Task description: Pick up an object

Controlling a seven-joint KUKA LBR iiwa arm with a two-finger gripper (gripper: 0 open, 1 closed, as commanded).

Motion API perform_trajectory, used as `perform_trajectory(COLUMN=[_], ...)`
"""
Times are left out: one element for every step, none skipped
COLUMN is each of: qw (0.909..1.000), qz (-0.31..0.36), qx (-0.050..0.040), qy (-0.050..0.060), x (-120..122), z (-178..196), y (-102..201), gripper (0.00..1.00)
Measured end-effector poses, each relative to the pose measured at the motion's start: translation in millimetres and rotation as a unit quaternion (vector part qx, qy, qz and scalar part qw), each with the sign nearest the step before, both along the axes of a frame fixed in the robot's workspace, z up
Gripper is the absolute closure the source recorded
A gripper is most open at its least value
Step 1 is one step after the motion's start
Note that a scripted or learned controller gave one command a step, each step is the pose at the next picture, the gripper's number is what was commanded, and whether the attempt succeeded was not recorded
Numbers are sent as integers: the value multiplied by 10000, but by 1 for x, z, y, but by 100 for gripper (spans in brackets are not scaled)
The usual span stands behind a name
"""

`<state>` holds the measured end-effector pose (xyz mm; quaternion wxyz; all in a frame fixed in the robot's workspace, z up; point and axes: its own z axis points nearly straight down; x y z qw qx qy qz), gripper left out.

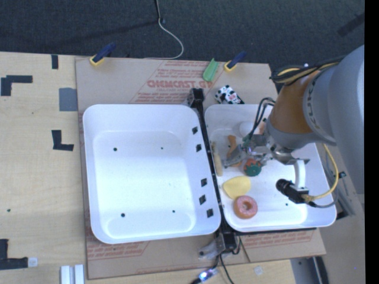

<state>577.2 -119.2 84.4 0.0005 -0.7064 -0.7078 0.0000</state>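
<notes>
Clutter beneath the arm's wrist hides much: we cannot tell how the end effector [251, 154] stands. On the wooden table [35, 176] a cardboard sheet [166, 81] carries both bins. We see the left bin [142, 170] and, in the right bin [296, 218], a yellow piece [236, 187], a pink ring [245, 206] and a green ball [253, 170] just beside the end effector.
</notes>
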Motion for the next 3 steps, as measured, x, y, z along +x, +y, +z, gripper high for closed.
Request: perform_trajectory(qw=[10000, 10000, 10000], qz=[3, -27, -14], qx=[-18, -36, -21], qy=[-3, -13, -3], x=[31, -6, -5], z=[0, 1, 10], y=[11, 13, 14], gripper=[0, 0, 100])
